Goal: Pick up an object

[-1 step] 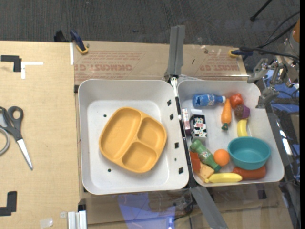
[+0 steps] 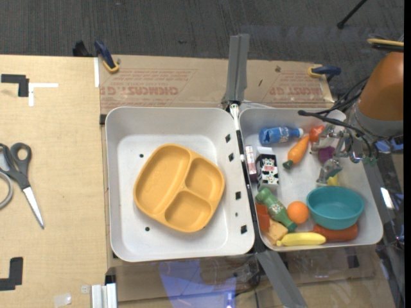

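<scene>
Gripper [image 2: 332,161]: low over the right bin's [image 2: 372,201] far-right part; cannot tell how it is set.
Nearest objects: toy carrot [image 2: 297,152], blue bottle [image 2: 279,135], teal bowl [image 2: 334,206].
Left bin [image 2: 119,178]: holds a yellow divided plate [image 2: 179,188].

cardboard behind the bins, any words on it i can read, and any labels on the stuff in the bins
Left cardboard: red print, upside down, seems to read "CHEMICAL GU..."; not sure.
Right cardboard: red print, upside down, too blurred to read.
Blue bottle: label too small to read.
Green bottle: label too small to read.
</scene>
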